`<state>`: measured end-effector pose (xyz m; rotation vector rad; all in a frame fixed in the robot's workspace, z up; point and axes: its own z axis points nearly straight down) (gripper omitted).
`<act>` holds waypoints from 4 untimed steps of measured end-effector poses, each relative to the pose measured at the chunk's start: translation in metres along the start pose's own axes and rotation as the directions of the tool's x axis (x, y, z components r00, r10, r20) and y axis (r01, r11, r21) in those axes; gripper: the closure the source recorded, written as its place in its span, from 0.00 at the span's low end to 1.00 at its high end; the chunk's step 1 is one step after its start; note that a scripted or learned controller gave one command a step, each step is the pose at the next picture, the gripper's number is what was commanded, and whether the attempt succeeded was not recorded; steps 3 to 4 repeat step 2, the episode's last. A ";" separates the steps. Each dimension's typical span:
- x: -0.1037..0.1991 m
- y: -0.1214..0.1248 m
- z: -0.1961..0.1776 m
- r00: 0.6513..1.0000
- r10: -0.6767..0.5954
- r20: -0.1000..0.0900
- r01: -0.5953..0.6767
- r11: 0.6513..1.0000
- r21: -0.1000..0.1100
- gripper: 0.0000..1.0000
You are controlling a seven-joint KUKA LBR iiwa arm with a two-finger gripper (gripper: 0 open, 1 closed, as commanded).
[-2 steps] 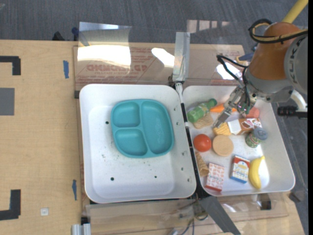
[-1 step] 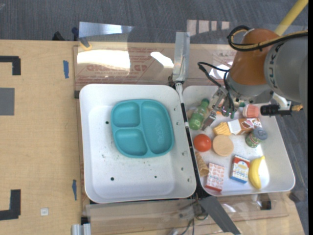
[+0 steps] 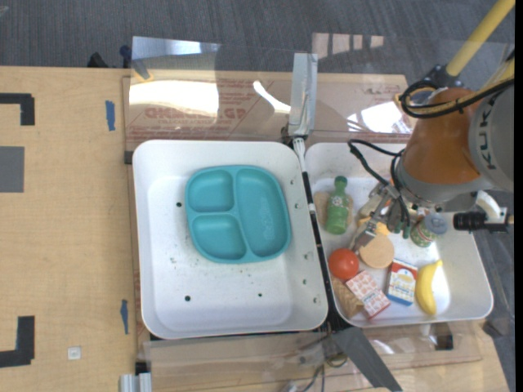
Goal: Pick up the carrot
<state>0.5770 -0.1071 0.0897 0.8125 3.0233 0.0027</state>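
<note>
You have the grey arm with its orange band reaching in from the right over the right white bin (image 3: 478, 296), with the claw (image 3: 391, 216) low among the items. Whether the claw is parted or closed I cannot tell; cables and shadow hide it.

The carrot looks to be the slim orange piece (image 3: 362, 238) lying tilted just below the claw, its lower end touching the round tan disc (image 3: 377, 252). It is small and partly hidden, so treat that as a judgement.

Around it you see a green bottle (image 3: 337, 207), a red tomato (image 3: 344, 263), a yellow banana (image 3: 427, 287) and 2 small printed boxes (image 3: 386, 289). The teal 3-compartment plate (image 3: 237, 213) sits in the left white bin (image 3: 155, 243).

The step in hand seems to be the approach or the grasp itself. Next you need a firm closure on the carrot alone, then a straight lift clear of the disc and tomato.
</note>
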 end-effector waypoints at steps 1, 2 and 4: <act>-0.011 0.012 0.001 0.988 0.154 0.001 -0.154 0.988 -0.001 0.00; -0.059 0.034 0.002 1.000 -0.025 -0.002 0.025 1.000 0.002 0.00; -0.059 0.034 0.002 1.000 -0.025 -0.002 0.025 1.000 0.002 0.00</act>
